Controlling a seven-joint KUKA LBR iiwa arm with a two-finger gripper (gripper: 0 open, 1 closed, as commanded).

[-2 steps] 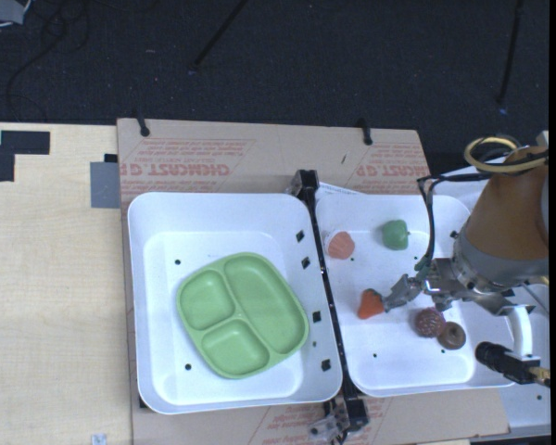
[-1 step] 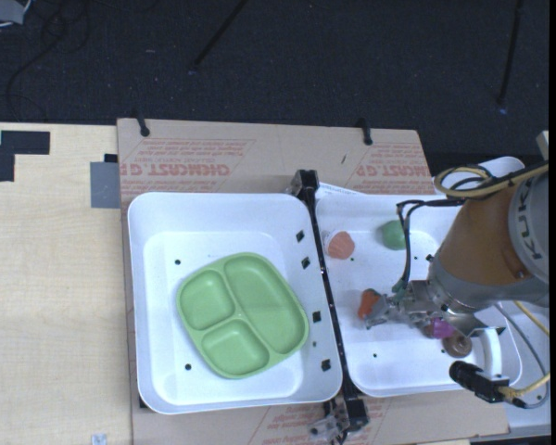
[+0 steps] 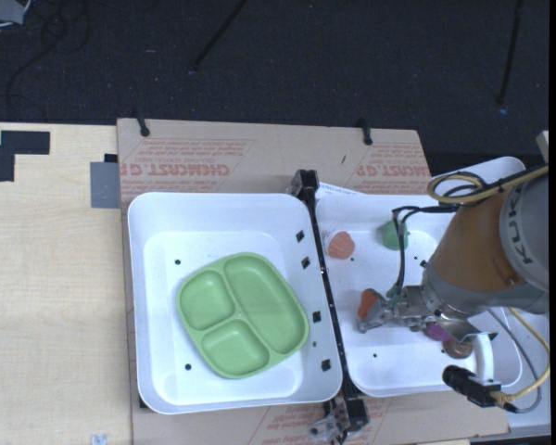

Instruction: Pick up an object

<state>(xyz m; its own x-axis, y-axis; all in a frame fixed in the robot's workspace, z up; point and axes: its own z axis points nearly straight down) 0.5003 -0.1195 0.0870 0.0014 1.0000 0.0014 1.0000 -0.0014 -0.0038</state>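
Writing: you can read red print on the cardboard sheet (image 3: 259, 160) under the bins, upside down and mirrored from your view; it looks like "CHEMCAST GP", repeated at left and right, though the letters are blurred. More red print shows on the cardboard edge below the bins, too small to read.
Room: behind the bench you see a dark carpeted floor (image 3: 287, 44) with cables lying across it.
Bench: a pale wood top (image 3: 46, 295) lies at your left, with black blocks and a grey square marked near its far edge.
Arm: it comes in from your right over the right bin, grey with the orange band (image 3: 477, 244) above the wrist, and cables loop around it.
Left bin (image 3: 157, 221): it holds a green divided plate (image 3: 242, 314) with three compartments, lying flat near the middle.
Right bin (image 3: 389, 378): it sits just beside the left one, with a black clamp strip between them.
Gripper (image 3: 375, 315): low in the right bin, and you cannot tell how its tips stand, since they blur into the metal.
Objects: an orange-red piece (image 3: 368, 300) touches the gripper's tip; a pink-orange round object (image 3: 341, 244) lies near the bin's divider side; a green object (image 3: 390, 235) lies just beyond, near the far wall; a purple bit (image 3: 437, 331) shows under the wrist.
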